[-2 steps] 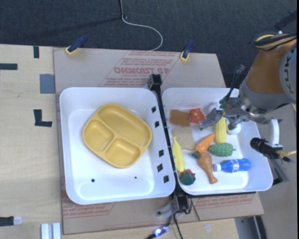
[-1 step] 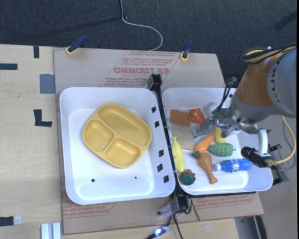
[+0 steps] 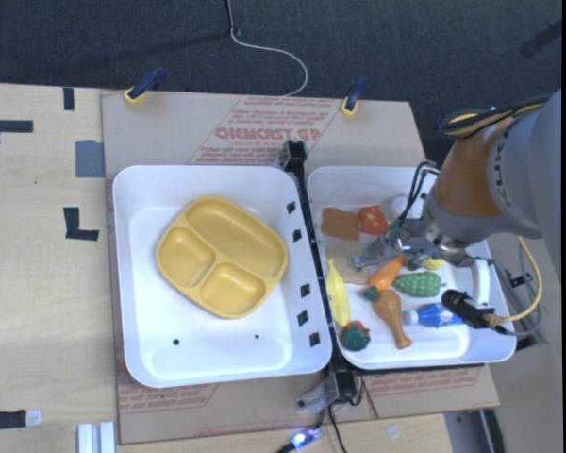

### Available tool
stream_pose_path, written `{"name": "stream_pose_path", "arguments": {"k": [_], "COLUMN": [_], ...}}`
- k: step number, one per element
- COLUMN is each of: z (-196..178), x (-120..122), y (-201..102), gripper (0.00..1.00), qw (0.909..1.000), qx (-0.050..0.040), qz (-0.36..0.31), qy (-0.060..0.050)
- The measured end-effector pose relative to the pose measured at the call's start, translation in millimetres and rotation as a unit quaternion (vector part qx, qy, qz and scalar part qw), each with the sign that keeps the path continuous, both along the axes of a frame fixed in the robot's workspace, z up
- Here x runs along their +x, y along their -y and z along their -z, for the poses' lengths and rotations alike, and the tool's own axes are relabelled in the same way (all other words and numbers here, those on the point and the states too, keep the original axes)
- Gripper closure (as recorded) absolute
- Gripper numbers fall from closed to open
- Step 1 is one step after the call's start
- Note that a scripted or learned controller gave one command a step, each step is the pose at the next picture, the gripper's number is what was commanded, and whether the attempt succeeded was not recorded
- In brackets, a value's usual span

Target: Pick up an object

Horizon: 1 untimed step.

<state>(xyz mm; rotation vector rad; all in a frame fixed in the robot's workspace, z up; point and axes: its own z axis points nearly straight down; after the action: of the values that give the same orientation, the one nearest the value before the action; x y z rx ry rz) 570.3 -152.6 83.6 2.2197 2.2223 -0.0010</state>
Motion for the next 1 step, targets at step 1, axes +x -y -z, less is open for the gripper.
{"name": "stream_pose_path", "arguments": {"k": [1], "z": [-13.4], "x": [1.5], "y": [-0.8], "gripper": [1.00], "qw": [1.0000], "qx": [0.0018], "qz": [0.000], "qy": [0.001]}}
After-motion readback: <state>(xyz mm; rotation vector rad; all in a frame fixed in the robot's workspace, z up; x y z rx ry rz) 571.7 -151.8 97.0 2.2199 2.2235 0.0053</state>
